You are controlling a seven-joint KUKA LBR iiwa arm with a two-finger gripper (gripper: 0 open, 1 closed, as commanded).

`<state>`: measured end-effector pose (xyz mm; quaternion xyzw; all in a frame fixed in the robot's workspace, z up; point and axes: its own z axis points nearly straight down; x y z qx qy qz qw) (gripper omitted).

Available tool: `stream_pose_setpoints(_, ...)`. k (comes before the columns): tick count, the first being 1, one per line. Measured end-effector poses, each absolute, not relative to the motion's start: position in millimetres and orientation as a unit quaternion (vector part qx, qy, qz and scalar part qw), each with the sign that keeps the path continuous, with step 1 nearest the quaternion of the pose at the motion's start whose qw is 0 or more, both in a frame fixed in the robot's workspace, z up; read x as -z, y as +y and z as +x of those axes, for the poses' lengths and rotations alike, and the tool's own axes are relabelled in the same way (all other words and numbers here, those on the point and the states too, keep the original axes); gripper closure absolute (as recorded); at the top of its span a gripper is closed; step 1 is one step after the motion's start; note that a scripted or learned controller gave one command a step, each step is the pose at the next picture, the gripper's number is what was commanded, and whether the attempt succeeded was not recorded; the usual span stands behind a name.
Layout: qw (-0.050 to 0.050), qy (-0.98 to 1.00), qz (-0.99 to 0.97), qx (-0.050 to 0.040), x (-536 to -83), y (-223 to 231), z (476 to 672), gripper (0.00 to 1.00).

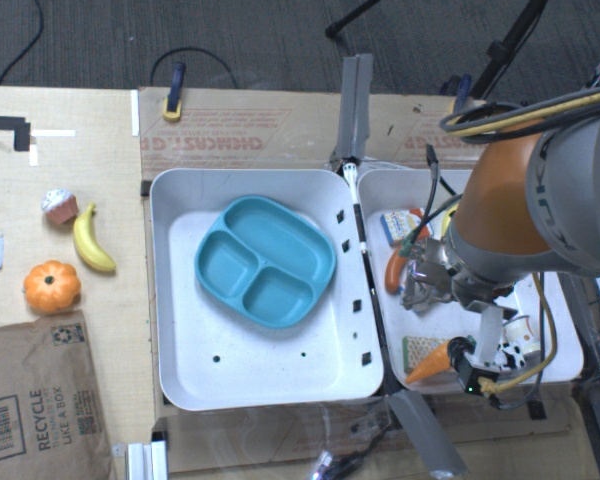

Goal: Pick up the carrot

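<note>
Camera view showed the carrot (pixel 429 361) lying unlifted in the right bin (pixel 570 360); gripper (pixel 417 280) above it, finger state indeterminable; pick outstanding.

This is a robotics lab or test cell, not a home. A pale plywood surface (pixel 70 168) carries two shallow white plastic bins (pixel 180 368), mounted side by side and joined by a grey metal bracket (pixel 356 108). Blue-handled clamps (pixel 174 93) pin a sheet of brown printed cardboard (pixel 260 128) to the surface's far edge. Black tripod legs (pixel 520 23) and loose black cables (pixel 20 38) cross the dark grey carpet floor (pixel 230 18) behind. The objects are toy props: a yellow plastic banana (pixel 92 240), a small orange toy pumpkin (pixel 52 287), a toy cupcake (pixel 60 207) and a blue three-compartment plastic plate (pixel 265 260). A bulky grey and orange industrial arm (pixel 540 198) trails bundled cables.
</note>
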<state>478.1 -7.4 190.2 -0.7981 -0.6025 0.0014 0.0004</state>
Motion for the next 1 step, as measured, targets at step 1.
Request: stream_pose_setpoints(1,0.001,-0.603,-0.797,-0.0032,-197.5,-8.4,479.0,1.00)
